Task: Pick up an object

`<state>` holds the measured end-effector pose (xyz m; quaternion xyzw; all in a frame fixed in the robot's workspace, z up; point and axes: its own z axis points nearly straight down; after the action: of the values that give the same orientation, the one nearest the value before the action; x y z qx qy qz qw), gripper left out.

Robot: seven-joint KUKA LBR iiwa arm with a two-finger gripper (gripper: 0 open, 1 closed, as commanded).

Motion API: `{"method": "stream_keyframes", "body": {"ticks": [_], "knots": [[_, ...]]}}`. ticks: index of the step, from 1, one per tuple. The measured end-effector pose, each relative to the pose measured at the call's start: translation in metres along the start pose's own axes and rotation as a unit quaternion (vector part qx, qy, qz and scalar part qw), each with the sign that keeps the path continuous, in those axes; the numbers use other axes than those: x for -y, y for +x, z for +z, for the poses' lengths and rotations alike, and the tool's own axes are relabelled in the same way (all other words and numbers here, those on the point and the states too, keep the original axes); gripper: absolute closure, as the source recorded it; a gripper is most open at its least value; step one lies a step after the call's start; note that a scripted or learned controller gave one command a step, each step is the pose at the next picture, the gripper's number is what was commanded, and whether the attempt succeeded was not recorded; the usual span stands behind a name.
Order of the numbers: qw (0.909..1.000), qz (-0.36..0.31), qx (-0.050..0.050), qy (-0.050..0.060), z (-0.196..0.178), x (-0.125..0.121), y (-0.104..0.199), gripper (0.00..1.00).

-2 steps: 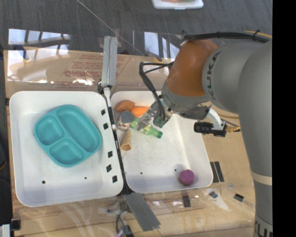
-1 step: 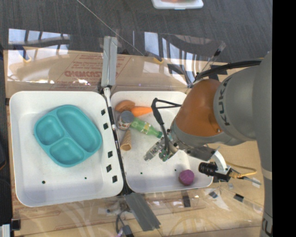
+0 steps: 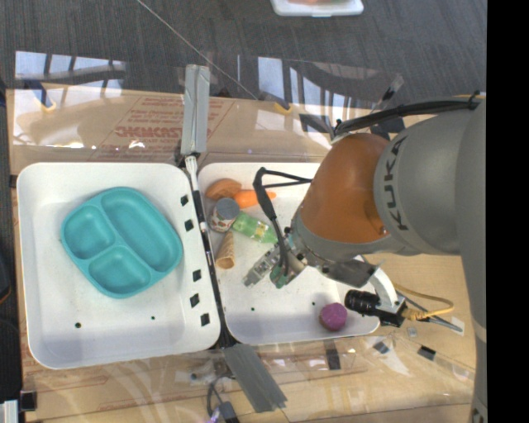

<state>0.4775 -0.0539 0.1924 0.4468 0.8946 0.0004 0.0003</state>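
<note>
You'll find the two-finger gripper [image 3: 266, 273] low over the right white bin [image 3: 273, 326], just right of the tan ice-cream cone [image 3: 225, 250]; whether its fingers are open or closed, you cannot tell. A small purple ball [image 3: 333, 316] lies near the bin's front edge. The teal divided plate [image 3: 121, 240] sits in the left white bin [image 3: 50, 322].

Wooden bench [image 3: 99, 124] on dark, perhaps carpeted floor [image 3: 83, 25], window glare.
</note>
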Motion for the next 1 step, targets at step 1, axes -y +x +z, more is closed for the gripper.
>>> {"method": "stream_keyframes", "body": {"ticks": [1], "knots": [[0.9999, 0.012, 0.001, 0.0, 0.0008, 0.0156, -0.0199, 1.0]]}}
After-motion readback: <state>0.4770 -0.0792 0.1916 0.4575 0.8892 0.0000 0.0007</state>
